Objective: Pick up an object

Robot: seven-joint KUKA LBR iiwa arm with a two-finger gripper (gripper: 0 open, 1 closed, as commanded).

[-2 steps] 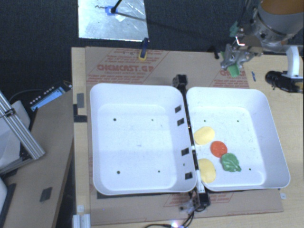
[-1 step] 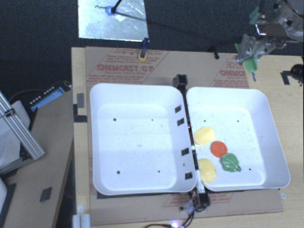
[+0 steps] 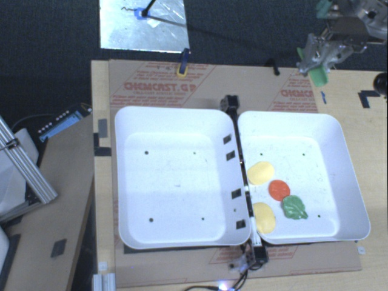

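Note:
Several small objects lie in the right bin, near its left wall. A pale yellow piece is farthest back, with a red-orange round piece just in front of it. A leafy green piece touches the red one on its near right. Another yellow piece sits by the front left corner. My gripper hangs high at the top right, above the bench beyond the right bin's far edge and well away from the objects. A green part shows at its tip.
The left bin sits beside the right one, joined by a black clip strip. A cardboard sheet lies under both. A shiny metal plate is at the back left, and an aluminium frame at the far left.

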